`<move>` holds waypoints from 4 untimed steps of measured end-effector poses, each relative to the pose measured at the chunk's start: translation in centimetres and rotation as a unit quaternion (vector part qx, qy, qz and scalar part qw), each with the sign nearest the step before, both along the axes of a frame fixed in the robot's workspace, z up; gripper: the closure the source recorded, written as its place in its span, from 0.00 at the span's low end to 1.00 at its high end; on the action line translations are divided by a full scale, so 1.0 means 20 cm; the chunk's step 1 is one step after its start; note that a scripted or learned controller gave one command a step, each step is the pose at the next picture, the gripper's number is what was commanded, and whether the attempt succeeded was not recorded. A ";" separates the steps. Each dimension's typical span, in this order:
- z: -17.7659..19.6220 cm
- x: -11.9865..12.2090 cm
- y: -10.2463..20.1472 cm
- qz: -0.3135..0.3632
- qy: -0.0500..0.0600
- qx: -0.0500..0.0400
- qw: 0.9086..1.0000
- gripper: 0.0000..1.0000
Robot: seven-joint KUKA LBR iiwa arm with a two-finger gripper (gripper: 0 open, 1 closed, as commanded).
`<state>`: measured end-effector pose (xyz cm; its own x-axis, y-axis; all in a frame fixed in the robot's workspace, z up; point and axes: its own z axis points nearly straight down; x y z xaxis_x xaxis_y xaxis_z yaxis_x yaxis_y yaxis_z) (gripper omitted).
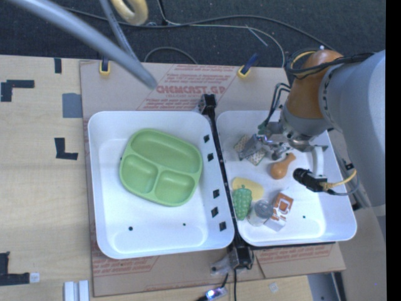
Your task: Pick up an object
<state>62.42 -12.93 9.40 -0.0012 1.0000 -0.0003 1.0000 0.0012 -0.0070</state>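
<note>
Gripper (266,144) down in right bin (338,227), just left of orange pear-shaped toy (282,165); can't tell grip state. Nothing lifted yet; pick pending.

It was a robotics lab or test cell, not a home or a shop. A grey industrial arm (351,99) with an orange band reached over a pale wooden bench (37,187) marked with black tape pieces. 2 shallow white bins (103,231) sat side by side on a cardboard sheet (188,86) printed with red lettering and held at its far corners by yellow clamps (104,68). Black cables (188,24) trailed over the dark carpet-like floor (250,5) behind the bench. The bins held toy-like test pieces: a green divided plate (161,167) in one, small mixed objects (260,174) in the other.
</note>
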 end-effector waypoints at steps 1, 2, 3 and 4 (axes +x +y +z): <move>-0.05 0.00 0.00 0.000 -0.003 -0.001 1.000 0.00; 0.01 0.00 0.00 0.001 -0.003 -0.001 1.000 1.00; 0.27 -0.05 0.00 0.000 -0.005 0.000 1.000 1.00; 0.51 -0.02 -0.04 0.000 -0.006 -0.001 1.000 1.00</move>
